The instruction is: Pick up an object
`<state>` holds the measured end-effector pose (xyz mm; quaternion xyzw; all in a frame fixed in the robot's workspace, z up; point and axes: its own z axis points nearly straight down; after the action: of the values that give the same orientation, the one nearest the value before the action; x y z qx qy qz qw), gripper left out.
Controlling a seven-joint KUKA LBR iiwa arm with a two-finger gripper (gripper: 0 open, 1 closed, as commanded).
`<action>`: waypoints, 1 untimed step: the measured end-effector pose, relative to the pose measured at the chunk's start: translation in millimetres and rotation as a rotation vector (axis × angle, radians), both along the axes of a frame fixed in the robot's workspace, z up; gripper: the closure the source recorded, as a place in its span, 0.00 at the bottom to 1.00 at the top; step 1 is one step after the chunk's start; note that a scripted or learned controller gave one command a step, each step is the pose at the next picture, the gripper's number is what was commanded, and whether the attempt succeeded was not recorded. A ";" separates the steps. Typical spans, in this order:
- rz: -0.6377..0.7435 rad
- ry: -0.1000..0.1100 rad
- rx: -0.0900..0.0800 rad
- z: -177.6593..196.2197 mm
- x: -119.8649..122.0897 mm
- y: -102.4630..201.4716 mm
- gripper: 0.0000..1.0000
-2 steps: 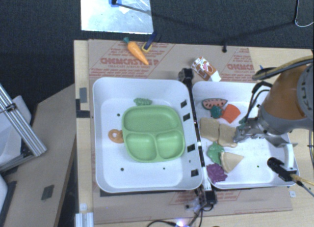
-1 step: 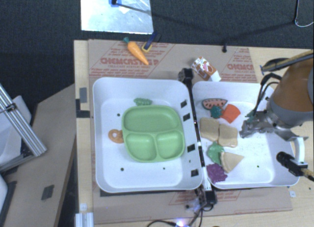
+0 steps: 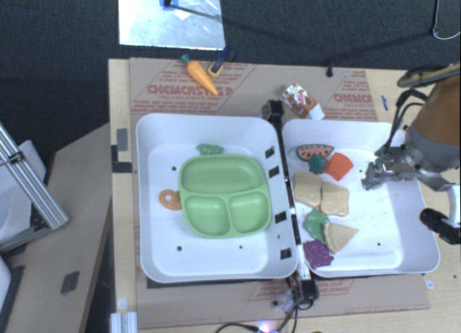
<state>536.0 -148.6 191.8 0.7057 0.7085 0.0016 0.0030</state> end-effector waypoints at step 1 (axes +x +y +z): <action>0.000 0.001 0.000 34.9 1.5 -0.3 1.00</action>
<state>537.5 -148.9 226.7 0.7057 0.7085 0.0015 0.0025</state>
